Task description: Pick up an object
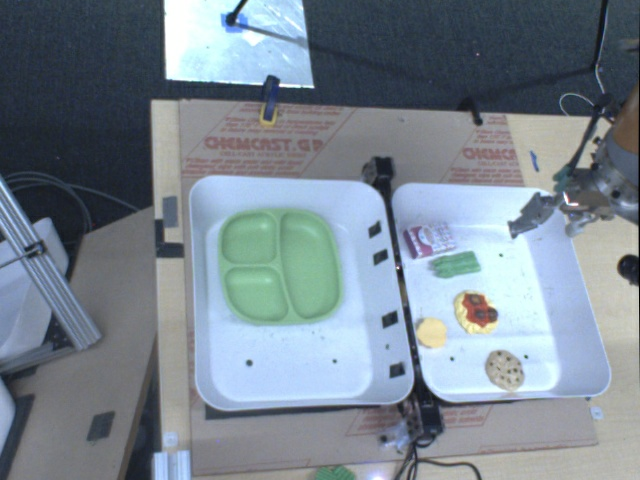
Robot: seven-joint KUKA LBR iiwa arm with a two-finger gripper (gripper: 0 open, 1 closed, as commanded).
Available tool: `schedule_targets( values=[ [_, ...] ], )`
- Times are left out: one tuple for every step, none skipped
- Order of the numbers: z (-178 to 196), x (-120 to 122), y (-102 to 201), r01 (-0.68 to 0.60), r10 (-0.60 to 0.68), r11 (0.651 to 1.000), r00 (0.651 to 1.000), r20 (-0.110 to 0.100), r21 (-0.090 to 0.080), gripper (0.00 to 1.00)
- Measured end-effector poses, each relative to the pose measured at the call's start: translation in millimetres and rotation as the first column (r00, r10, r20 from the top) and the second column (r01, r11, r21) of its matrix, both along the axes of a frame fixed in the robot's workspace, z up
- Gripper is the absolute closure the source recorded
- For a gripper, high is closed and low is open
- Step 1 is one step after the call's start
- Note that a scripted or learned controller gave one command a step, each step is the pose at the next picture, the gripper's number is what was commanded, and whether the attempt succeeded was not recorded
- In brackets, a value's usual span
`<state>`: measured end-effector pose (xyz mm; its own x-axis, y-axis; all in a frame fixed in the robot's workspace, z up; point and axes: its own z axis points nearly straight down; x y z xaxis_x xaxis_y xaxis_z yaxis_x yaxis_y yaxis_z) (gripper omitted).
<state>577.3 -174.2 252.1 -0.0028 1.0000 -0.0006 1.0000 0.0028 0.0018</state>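
Down on the bench (330,128), two shallow white bins sit side by side, touching along a middle seam with black clips. Inside the left bin (215,368) lies a green divided plate (279,266) with three compartments, set a little toward the bin's upper left; small dark specks dot the bin floor below it. Inside the right bin (565,318) lie five small things, all in its left half: a red and white packet (429,239) nearest the far edge, a green pea pod (455,264) just below it, a yellow disc with red topping (477,311) further down, a small round yellow piece (432,333) near the seam, and a chocolate-chip cookie (505,369) closest to the near edge. These items lie apart from one another, save the packet and pea pod, which are almost touching. At the right bin's upper right corner hovers the end effector (545,211), well apart from all the items; whether it is clenched or released I cannot tell, and nothing shows between its tips. Beyond the bench, a shiny metal sheet (238,28) lies on the dark floor, and a yellow clamp (269,103) sits at the bench's far edge.
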Motion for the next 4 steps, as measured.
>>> schedule_targets(
  values=[
    [-157.8, -56.2, -13.5, 0.007, -0.007, 1.000, 1.000, -0.009, 0.003, 0.00],
    [-162.4, 1.4, 86.1, -0.006, 0.006, 1.000, 1.000, 0.017, -0.008, 0.00],
    [-149.5, 1.9, 83.5, 0.001, -0.001, 1.000, 1.000, 0.020, -0.001, 1.00],
    [-151.0, 0.7, 83.5, 0.002, -0.002, 1.000, 1.000, 0.016, 0.000, 0.00]
  ],
)
